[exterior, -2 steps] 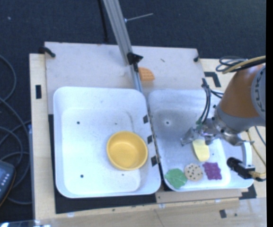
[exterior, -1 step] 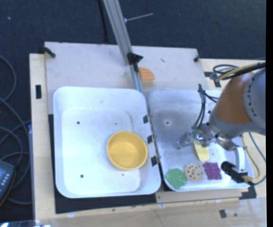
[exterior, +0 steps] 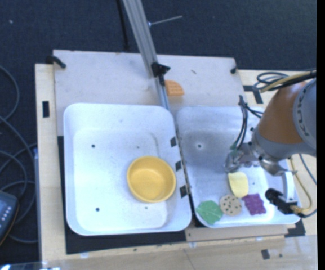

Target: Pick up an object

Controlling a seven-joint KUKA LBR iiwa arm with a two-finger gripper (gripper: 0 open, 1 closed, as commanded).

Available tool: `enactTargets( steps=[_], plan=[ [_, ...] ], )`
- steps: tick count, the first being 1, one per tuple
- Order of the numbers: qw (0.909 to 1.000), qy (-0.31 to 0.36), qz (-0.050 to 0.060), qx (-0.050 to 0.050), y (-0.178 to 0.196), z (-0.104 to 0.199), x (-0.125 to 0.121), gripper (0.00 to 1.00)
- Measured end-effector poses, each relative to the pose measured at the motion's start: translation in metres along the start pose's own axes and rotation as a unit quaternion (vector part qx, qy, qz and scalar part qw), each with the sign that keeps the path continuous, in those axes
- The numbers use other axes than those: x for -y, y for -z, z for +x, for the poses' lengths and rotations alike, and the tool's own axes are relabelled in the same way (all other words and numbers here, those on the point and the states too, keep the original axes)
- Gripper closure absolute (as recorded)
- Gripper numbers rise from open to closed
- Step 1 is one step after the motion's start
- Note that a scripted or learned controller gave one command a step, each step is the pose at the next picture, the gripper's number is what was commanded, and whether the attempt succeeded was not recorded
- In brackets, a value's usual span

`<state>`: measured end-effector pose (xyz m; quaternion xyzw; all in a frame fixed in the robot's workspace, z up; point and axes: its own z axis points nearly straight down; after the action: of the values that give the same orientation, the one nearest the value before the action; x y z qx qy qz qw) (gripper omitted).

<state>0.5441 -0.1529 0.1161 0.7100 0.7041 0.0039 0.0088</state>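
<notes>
arm point(exterior: 289, 122): cut off at right edge | hand point(exterior: 236, 161): fingers' state too blurred to tell

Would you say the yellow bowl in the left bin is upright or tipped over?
Upright: the yellow bowl shows its open mouth and inner floor.

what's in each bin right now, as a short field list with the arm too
left bin: one round yellow bowl, upright, right of centre
right bin: four small items at the near edge
items: pale yellow block; flat green round piece; tan dotted round cookie; purple lumpy piece
behind bins: small orange object on the bench
arm: gripper low over the right bin, just above the yellow block
grasp: nothing visibly held
</notes>
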Motion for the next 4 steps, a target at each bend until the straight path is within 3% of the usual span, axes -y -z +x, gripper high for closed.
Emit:
enactTargets(
  steps=[3, 4],
  plan=[
    [1.0, 0.006, 0.005, -0.002, 0.164, 0.0, -0.008, 1.0],
    [0.9999, 0.008, 0.009, -0.004, 0.151, 0.058, -0.023, 1.0]
  ],
)
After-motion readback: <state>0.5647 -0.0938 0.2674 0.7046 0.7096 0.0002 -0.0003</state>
